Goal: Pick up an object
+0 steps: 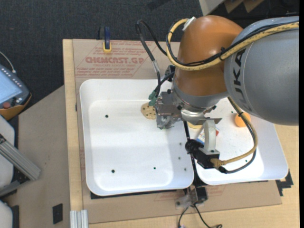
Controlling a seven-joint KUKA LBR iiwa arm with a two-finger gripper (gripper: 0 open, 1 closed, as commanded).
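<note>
The left bin [118, 175] is mostly bare white floor, with a small tan, speckled round object [147, 110] lying toward its far right part, close to the wall shared with the right bin [266, 170]. That tan disc looks like the nearest candidate for the pick. Just beside it, at about its 4 o'clock, the gripper [164, 122] hangs under the orange-banded wrist, low over the left bin's floor. From the gripper the disc therefore lies at roughly 10 o'clock, close by but apart as far as this slanted view lets me judge; nothing shows between the fingers. Whether the jaws are spread or closed I cannot tell, since the wrist housing and cables hide them. The disc is round and flat, so it offers no long axis to align with. Further right, an orange object [239, 120] sits in the right bin at about 3 o'clock from the gripper, partly hidden by the arm
</note>
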